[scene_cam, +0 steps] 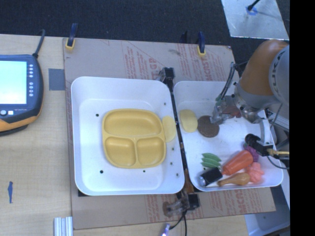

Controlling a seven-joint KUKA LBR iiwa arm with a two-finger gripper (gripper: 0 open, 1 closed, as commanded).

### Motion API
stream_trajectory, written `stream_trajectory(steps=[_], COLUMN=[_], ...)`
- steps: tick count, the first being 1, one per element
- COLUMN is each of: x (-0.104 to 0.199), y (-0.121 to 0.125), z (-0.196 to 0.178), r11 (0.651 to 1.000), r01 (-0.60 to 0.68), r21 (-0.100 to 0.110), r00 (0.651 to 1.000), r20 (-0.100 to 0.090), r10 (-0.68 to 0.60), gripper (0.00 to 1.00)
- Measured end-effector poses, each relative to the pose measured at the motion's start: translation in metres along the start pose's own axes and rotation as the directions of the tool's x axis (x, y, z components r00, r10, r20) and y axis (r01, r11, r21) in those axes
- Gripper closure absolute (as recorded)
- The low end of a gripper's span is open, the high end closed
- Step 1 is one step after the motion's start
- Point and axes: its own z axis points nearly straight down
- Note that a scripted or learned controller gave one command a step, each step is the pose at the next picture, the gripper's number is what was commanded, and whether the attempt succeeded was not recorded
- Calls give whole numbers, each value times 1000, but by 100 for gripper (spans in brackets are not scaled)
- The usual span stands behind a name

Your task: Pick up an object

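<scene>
Hovering low in the right bin, the claw sits just above a brown disc; whether it is open or closed cannot be told. Just left lies a pale yellow piece, near the bin's left wall.

Light wood bench; brown cardboard sheet clamped on top; dark carpet floor behind; teach pendant far left.
</scene>
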Motion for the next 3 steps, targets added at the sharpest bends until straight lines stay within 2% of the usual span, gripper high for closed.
stream_trajectory(steps=[1, 2, 3], x=[0, 37, 17], y=[0, -28, 12], z=[0, 14, 13], r11=[1000, 1000, 1000], r01=[0, -1, -3], r21=[0, 5, 3], r00=[1000, 1000, 1000], r20=[0, -4, -5], r10=[0, 1, 3], gripper=[0, 0, 0])
